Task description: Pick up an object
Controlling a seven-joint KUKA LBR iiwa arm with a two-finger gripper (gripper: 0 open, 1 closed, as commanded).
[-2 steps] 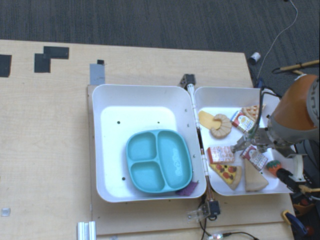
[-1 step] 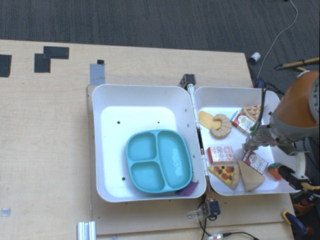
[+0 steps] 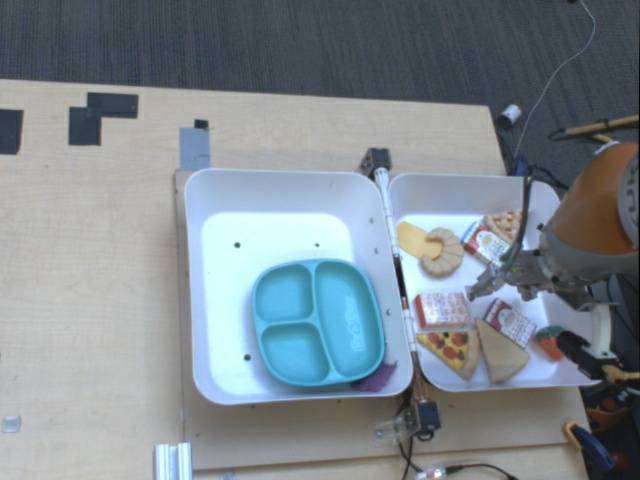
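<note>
My gripper hangs over the right bin, reaching in from the right, and looks open with nothing between its fingers. It sits just above and to the right of a red-and-white packet. A second red-and-white packet lies just below it, and a third just above it. Also in this bin are a pizza slice, a tan bread wedge, a yellow cheese piece, a round cookie and a waffle-like piece.
The left bin holds a blue divided plate with something purple poking out under its lower right edge. A small orange-and-green toy lies at the right bin's lower right. Cables run along the bench's right side.
</note>
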